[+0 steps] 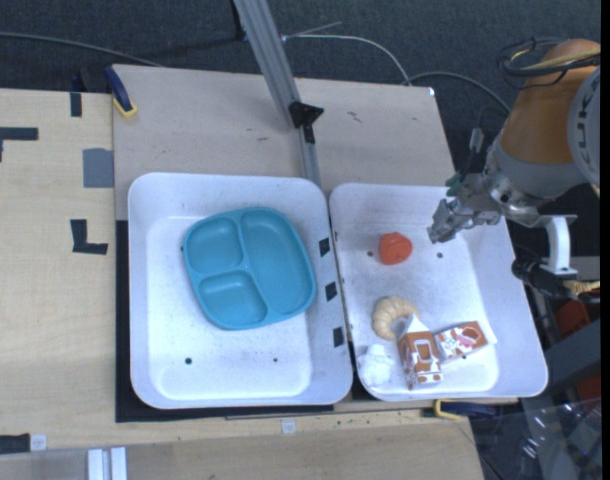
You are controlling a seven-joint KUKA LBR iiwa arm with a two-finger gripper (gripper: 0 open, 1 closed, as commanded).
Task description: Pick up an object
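One red ball (393, 248) lies just left of the hand (443, 226), whose grip state cannot be told.

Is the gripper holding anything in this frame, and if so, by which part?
Nothing is held: the gripper hangs over the right white bin, apart from the round orange-red object.

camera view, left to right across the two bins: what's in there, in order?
Blue divided plate in the left bin → orange-red ball in the right bin → red-and-white packet → gripper above the right bin's far right part. The croissant is left out: it overlaps the ball's span.
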